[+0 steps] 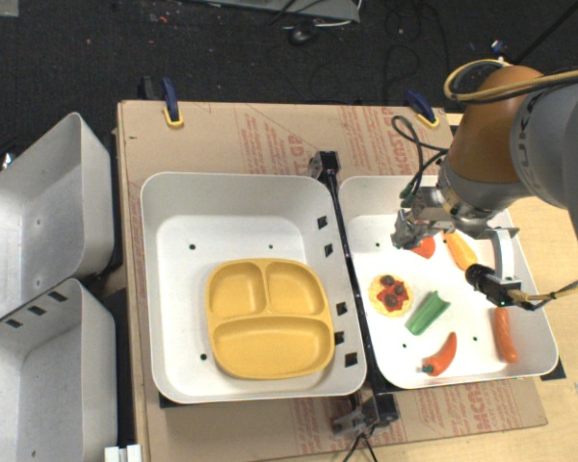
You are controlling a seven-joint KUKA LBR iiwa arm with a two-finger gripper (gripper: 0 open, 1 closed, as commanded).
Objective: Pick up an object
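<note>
tabletop (222, 123) with two white bins, arm low over right bin (530, 354).
gripper (416, 231) at bin's 11 o'clock above red item (424, 248); jaws state cannot tell; nothing visibly lifted, pick not yet done.

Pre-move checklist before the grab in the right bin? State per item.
1. Gripper over right bin: ok.
2. Target under it: small red piece close by, exact alignment: cannot tell.
3. Anything held yet: cannot tell.
4. Neighbours near target: orange piece close beside it, crowded: not ok.
5. Other items apart from gripper: green pepper, red chili, carrot, round yellow piece with berries: ok.
6. Yellow divided plate in left bin: ok.
</note>
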